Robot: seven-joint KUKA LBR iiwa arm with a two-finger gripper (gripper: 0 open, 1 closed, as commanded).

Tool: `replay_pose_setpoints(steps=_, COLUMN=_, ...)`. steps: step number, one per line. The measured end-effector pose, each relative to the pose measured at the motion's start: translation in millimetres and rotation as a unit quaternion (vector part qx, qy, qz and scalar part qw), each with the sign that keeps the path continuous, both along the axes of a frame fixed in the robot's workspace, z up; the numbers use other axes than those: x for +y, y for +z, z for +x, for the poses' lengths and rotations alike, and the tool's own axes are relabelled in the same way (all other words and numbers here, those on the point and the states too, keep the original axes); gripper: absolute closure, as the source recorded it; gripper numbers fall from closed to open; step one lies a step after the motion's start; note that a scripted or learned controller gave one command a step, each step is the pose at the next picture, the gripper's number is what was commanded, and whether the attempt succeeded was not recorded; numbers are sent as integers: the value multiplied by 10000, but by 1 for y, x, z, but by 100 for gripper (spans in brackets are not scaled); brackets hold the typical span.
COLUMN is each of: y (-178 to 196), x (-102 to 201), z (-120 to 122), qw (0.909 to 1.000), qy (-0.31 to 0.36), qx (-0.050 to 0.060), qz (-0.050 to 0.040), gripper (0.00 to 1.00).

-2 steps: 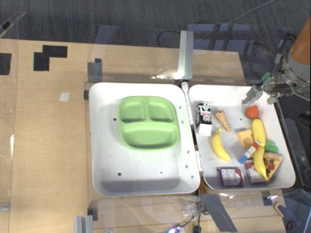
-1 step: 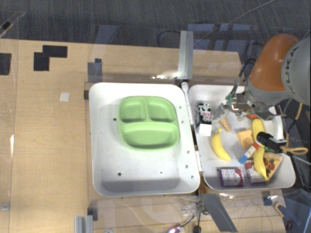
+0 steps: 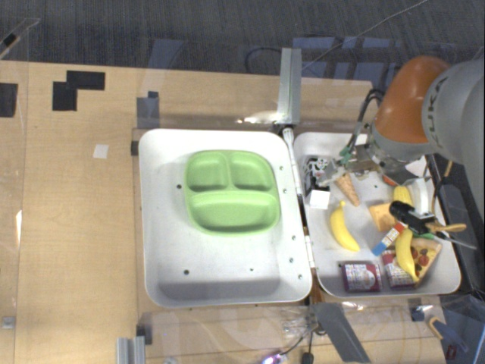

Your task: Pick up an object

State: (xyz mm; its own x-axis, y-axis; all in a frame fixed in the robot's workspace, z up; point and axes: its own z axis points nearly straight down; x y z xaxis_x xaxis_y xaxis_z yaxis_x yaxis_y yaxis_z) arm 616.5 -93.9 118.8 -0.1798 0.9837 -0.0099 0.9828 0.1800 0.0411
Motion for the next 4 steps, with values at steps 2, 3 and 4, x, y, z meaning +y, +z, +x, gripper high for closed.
replay_pose_setpoints(steps=2, y=-8, x=2, z=27, qw=10000, qy=5, qx=-11, qz=-21, gripper=0)
replay_pose_setpoints(steps=3, y=-7, x=0, z=31, qw=9973, qy=726, qx=-38, qz=-43, gripper=0)
replay_pose_setpoints(steps=4, y=-7, x=2, z=31, qw=9891, qy=1466, qx=-84, qz=-99, gripper=0)
